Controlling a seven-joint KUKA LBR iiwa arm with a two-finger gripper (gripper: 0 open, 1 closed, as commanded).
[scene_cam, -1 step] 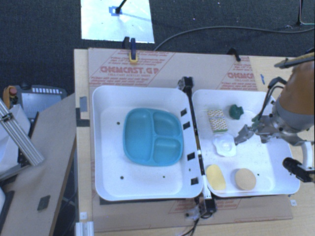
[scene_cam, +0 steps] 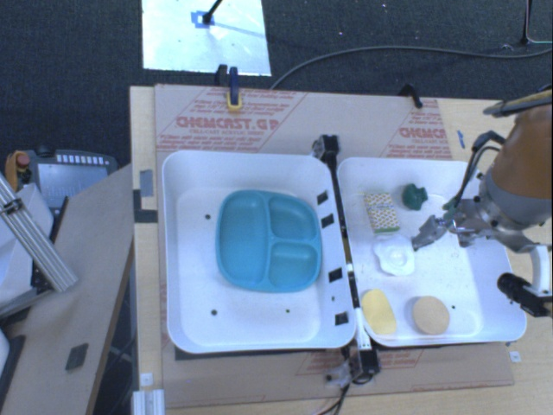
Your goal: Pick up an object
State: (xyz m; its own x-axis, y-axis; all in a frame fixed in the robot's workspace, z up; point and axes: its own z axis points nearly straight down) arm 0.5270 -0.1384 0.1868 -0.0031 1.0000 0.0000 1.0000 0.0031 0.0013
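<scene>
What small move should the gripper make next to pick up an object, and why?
Probably lower the gripper a little toward the white fried-egg toy. It hangs just above and right of that toy in the right bin, with nothing between its fingers, and the toy lies apart from its neighbours.

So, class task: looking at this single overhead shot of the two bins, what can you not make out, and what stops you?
- Gripper in the camera view: too small and blurred to tell its finger state.
- Arm: cut off by the right edge.
- Green object and white object in the right bin: too small to identify.
- Floor under the blue divided plate in the left bin: hidden by the plate.
</scene>
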